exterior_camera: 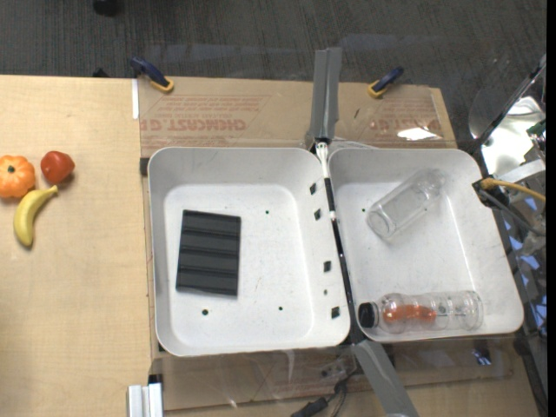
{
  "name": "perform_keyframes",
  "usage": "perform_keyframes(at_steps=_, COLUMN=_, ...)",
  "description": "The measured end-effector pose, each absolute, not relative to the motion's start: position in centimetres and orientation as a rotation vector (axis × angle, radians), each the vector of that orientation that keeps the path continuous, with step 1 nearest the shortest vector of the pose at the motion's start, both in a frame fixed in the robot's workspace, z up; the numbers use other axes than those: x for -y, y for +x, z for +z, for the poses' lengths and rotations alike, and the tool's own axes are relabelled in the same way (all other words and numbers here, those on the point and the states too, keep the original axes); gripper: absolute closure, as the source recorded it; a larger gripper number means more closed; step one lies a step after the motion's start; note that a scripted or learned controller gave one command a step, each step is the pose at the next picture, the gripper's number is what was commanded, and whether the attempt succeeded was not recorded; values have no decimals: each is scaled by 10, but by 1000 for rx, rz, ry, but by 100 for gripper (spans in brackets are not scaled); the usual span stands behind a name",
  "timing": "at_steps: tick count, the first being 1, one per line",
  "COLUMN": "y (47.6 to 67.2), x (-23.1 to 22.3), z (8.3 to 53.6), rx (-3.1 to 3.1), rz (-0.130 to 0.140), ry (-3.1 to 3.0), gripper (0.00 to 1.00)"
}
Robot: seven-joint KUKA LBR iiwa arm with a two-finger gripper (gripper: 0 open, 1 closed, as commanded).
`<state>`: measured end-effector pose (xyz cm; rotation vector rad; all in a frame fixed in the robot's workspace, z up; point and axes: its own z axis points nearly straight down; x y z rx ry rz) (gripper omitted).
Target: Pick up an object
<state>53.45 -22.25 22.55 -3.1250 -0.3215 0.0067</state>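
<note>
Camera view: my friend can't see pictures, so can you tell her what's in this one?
Two shallow white bins sit side by side on a bench. The left bin holds a black ridged block; the right bin holds a clear jar lying tilted and a clear bottle with a black cap lying along the near edge. An orange, a tomato and a banana sit on the wooden table at the left.

arm (514, 109) indistinct at right edge; pose unclear
</note>
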Motion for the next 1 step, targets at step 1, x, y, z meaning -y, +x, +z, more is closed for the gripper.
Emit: perform_keyframes(at_steps=1, y=583, x=141, z=111, rx=405, rz=10, ry=-3113, gripper=0)
